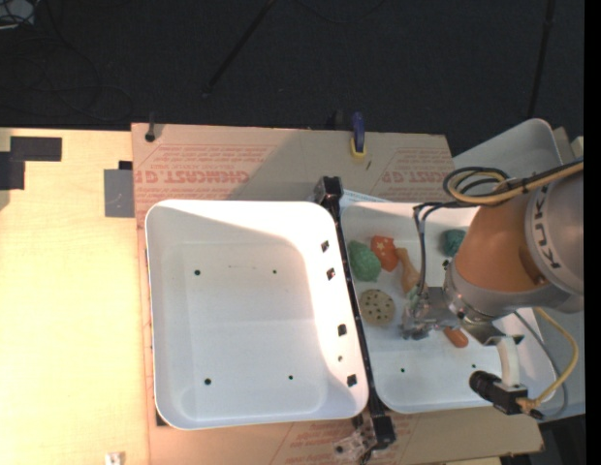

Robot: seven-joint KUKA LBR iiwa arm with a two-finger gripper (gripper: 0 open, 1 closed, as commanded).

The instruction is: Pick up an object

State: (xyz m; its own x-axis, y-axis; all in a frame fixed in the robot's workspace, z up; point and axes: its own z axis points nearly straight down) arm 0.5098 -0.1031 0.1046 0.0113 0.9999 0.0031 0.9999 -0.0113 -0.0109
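My gripper (417,325) is low in the right bin (427,386), below the orange band of the arm. Around it lie several small objects: a green lump (363,260), an orange-red piece (385,250), a thin orange stick (409,274), a tan round disc with holes (377,306), a teal object (453,242) partly behind the arm, and a small orange piece (458,338) right beside the gripper. The gripper sits just right of the disc. The wrist hides the fingertips.
The left bin (174,250) stands beside the right one, divided by a black clip strip (344,289). Both rest on a cardboard sheet (242,168). A yellow cable (475,184) loops above the arm. A black fitting (494,387) hangs near the bin's front.
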